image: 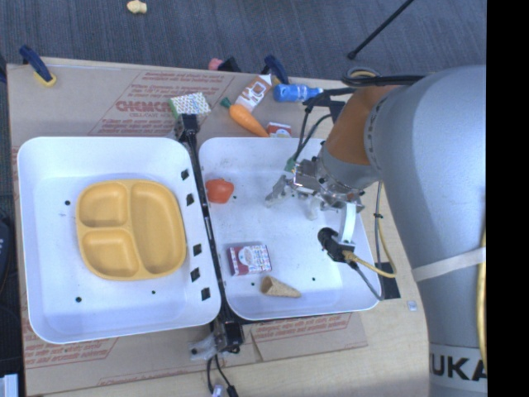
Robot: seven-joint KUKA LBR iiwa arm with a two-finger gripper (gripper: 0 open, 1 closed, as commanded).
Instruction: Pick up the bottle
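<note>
My jaws [296,190] look spread and empty, centre frame; I'd lift, then square over the orange-capped white bottle [251,94] at upper centre.

Arm [438,197]: broad, smooth grey casing, rounded like a cylinder. Orange band [351,131] rings it above the wrist. White lettering "KUKA" [457,367] low on the grey shell, partly cut by the frame. Pale strap [446,263] crosses the casing at a slant. Black cables loop by the wrist; a yellow cable [372,265] trails from a black plug. Pincer [293,187]: silvery metal parts.
</note>
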